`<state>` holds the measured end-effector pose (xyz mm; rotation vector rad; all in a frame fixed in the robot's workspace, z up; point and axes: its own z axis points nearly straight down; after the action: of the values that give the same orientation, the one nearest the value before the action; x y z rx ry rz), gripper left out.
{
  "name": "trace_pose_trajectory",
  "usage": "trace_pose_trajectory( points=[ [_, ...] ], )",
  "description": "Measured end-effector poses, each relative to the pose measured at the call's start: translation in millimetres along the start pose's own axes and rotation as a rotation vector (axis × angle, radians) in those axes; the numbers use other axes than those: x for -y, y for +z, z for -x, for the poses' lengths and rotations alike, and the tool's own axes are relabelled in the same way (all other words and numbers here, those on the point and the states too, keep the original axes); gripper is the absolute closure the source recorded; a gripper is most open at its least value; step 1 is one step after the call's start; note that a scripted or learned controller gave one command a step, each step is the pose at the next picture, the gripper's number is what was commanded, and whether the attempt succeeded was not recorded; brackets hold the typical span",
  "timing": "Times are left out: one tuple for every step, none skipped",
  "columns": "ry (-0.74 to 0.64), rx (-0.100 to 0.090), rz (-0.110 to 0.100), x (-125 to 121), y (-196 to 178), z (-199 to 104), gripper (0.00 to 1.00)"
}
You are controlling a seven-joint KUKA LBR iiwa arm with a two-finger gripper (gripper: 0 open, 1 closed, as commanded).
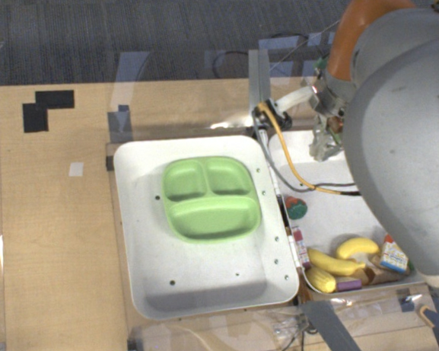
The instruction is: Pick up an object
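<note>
My gripper (322, 146) hangs over the far part of the right bin (322, 215), below the orange-banded wrist. Nothing shows beneath it but the bin's white floor. Near the bin's front lie two yellow bananas (334, 262), a small colourful carton (394, 256) and a small red and green object (296, 208) by the left wall. The big grey arm hides the bin's right side.
In the left bin (148, 276) rests a green divided plate (210, 198). A yellow cable (289, 168) loops from the divider post down into the right bin. Bare wooden bench lies to the left.
</note>
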<state>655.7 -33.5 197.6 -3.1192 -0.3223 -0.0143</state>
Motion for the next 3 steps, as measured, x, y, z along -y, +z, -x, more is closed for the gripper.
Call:
trace_pose_trajectory(
  points=[
    [0.001,0.006,0.005,-16,11,16,1.00],
    [-0.005,0.008,0.005,-53,52,28,1.00],
    [-0.003,0.004,0.005,-54,108,7,1.00]
  ],
)
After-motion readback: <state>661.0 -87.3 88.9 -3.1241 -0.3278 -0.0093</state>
